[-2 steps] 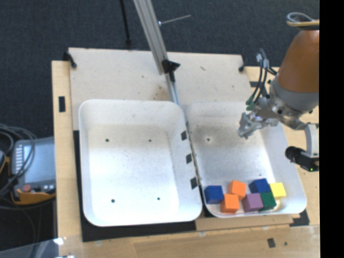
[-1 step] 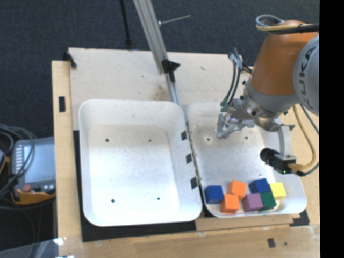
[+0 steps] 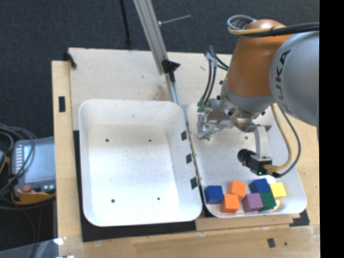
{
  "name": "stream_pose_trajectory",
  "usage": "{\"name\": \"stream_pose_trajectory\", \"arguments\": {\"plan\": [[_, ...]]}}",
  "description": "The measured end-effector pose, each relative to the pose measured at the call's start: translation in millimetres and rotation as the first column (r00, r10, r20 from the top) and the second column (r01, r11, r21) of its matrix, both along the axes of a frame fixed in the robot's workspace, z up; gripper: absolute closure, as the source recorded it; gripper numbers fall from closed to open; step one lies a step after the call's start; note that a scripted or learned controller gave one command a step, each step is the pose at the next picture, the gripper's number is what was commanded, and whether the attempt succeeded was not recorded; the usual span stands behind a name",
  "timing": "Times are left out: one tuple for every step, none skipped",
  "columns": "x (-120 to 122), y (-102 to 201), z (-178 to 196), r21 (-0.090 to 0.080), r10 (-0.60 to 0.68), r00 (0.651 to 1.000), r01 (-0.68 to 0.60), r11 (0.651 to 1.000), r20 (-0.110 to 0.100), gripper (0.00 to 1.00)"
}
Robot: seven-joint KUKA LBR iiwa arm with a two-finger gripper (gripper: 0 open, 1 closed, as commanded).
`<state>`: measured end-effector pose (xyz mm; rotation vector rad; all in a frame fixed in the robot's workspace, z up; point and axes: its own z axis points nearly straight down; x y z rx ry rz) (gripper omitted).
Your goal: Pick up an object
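Note:
Several small coloured blocks lie bunched at the near end of the right bin point(image 3: 226, 155): a blue one point(image 3: 214, 193), two orange ones point(image 3: 238, 187) point(image 3: 231, 202), a purple one point(image 3: 252, 201), a green one point(image 3: 268, 200), a second blue one point(image 3: 259, 185) and a yellow one point(image 3: 278, 190). My gripper point(image 3: 205, 131) hangs over the far left part of that bin, close to its left wall and well away from the blocks. Nothing shows between its fingers.
The left bin point(image 3: 134, 160) sits beside the right one, their walls touching. A slanted metal rail point(image 3: 153, 36) rises from the back of the bench. Cables and a black sensor point(image 3: 252, 160) hang from the wrist over the right bin.

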<state>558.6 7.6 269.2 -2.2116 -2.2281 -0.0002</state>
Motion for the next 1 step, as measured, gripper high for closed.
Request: {"name": "stream_pose_trajectory", "arguments": {"plan": [[-8.5, 40.2, -11.4, -0.001, -0.002, 1.000, 0.002, 1.000, 0.000, 1.00]]}}
